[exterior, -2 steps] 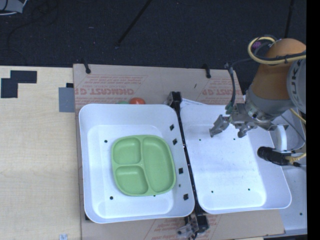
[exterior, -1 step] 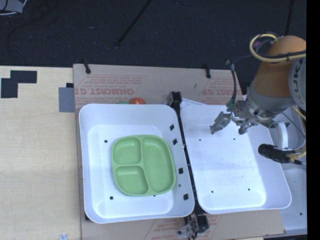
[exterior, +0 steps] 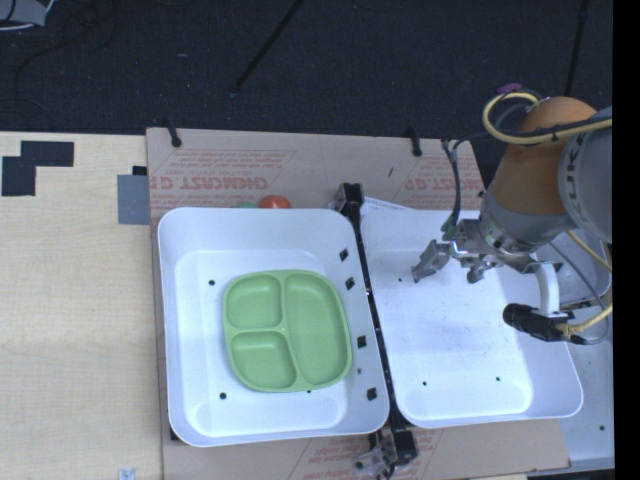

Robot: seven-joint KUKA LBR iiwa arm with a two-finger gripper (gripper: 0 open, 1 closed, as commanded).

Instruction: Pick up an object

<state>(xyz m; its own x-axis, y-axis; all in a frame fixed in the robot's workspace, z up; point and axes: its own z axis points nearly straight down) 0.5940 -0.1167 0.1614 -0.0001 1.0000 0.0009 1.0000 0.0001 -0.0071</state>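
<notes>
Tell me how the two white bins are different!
The left bin has a green divided plate lying in it, while the right bin has the robot's gripper hanging over its far part. The left bin sits away from the arm; the right bin sits right beside it. A small red thing peeks out behind the left bin, not the right. Both are shallow, white and side by side.

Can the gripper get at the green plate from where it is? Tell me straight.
Probably yes. The gripper is above the right bin, and the green plate lies uncovered in the left bin, with only the low divider between.
</notes>
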